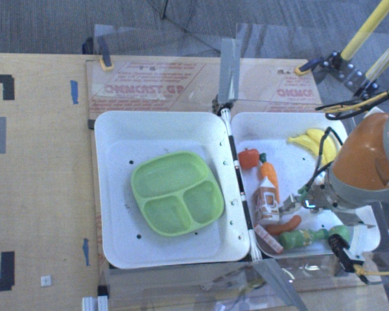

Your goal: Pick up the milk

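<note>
2 bins (117, 135), 1 plate (177, 192), 1 milk (267, 201), 1 carrot (268, 172), 1 banana (314, 142).

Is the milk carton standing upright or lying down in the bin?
Lying down. The milk carton shows its long printed side, stretched along the floor of the right bin, cap end toward the carrot.

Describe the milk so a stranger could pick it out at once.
Look in the right bin, near the wall it shares with the left bin. The milk is a small white carton with a brown label, lying just below the carrot and above the sausage. It is the only boxy, printed item there.
</note>
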Motion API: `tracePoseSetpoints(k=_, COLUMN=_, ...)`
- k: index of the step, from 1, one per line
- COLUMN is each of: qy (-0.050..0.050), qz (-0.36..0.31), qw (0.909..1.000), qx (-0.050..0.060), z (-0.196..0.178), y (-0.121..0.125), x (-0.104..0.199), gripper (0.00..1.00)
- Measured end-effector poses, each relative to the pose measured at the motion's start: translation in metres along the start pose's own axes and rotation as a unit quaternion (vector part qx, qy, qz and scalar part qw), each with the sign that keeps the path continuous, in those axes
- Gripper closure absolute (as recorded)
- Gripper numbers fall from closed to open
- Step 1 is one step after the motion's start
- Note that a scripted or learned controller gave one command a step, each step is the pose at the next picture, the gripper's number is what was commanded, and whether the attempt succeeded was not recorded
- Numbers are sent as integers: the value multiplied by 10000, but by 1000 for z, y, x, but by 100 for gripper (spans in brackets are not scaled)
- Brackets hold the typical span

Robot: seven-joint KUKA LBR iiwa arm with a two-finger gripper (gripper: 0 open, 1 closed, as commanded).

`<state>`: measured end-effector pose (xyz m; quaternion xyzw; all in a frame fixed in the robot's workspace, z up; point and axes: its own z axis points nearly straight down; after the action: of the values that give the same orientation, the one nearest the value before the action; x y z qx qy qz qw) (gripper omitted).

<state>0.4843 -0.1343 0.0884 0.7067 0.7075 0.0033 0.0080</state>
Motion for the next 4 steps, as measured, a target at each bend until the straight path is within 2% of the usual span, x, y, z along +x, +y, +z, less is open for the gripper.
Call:
tracePoseSetpoints(k=1, qy=-12, qz=1537, qw=9881, qx=-6, z=0, y=0, x=32, gripper=0)
tracePoseSetpoints(k=2, qy=6, qz=2361, qw=9717, qx=108, z=-94, y=-3, x=63, gripper=0)
tracePoseSetpoints(k=3, qy=-9, qz=3236, qw=9461, qx=109, z=-230, y=13, x=25, gripper=0)
tracePoseSetpoints(k=4, qy=-5, qz=3492, qw=9370, qx=122, z=-100, y=-3, x=66, gripper=0)
